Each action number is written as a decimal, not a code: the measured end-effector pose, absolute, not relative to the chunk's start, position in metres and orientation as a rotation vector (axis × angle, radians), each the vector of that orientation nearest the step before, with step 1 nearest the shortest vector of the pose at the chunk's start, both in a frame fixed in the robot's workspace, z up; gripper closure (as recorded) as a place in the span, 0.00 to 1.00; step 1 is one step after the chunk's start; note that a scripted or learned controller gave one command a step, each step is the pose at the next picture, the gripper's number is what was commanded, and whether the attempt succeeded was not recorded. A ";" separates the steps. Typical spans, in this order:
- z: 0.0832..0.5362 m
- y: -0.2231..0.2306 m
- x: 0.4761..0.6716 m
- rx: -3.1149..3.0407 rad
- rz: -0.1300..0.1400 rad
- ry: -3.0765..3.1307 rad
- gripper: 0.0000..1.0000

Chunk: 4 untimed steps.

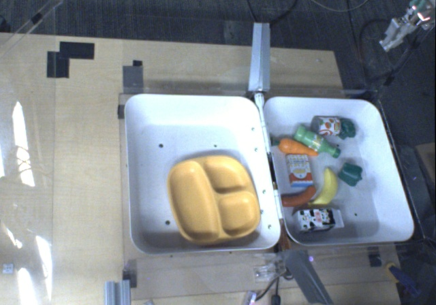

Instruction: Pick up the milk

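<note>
The small black-and-white cow-patterned milk carton (317,218) is lying on its side near the front edge of the right shallow white bin (381,225). It is sitting just below a yellow banana (328,188) and a reddish-brown sausage (298,197). An orange-and-white snack box (298,169), an orange carrot (296,147), a green bottle (316,141) and a can (326,125) are resting farther back. A yellow compartment tray (212,197) is occupying the left white bin (146,133). Whether the claw is open or closed cannot be told.
</note>
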<state>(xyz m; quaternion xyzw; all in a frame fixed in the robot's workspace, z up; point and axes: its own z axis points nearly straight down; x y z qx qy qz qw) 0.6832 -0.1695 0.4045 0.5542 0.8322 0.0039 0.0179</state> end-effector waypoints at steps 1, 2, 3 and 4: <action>0.415 -0.169 0.686 1.712 0.014 2.584 1.00; 0.425 -0.168 0.688 1.702 0.016 2.583 1.00; 0.436 -0.167 0.690 1.693 0.018 2.582 1.00; 0.446 -0.166 0.692 1.683 0.019 2.580 1.00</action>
